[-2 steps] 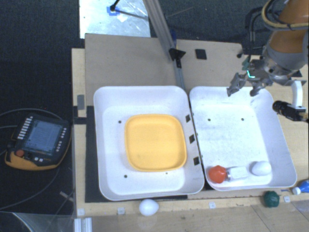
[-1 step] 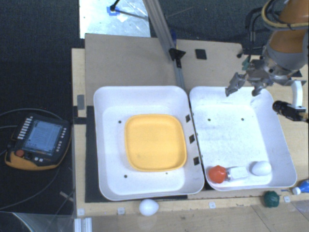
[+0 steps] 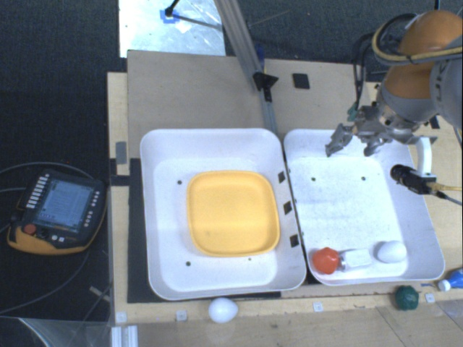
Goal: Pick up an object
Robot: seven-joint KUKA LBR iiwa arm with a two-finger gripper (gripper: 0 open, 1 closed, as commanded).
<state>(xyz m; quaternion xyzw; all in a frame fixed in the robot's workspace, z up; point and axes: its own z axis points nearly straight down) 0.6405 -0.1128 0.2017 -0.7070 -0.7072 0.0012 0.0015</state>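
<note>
Gripper (image 3: pixel 354 145) over upper part of right bin (image 3: pixel 416 215), fingers spread apart, nothing between them. Orange ball (image 3: pixel 325 260), clear bottle (image 3: pixel 357 259) and white egg-shaped object (image 3: pixel 391 251) well below gripper, along bin's near edge. Yellow plate (image 3: pixel 233 212) down-left of gripper, in left bin (image 3: pixel 163 215)

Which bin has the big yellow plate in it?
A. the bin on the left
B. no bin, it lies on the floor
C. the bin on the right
A: the yellow plate lies flat in the middle of the left bin, while the right bin holds an orange ball and a white egg-shaped thing near its front edge.
</note>
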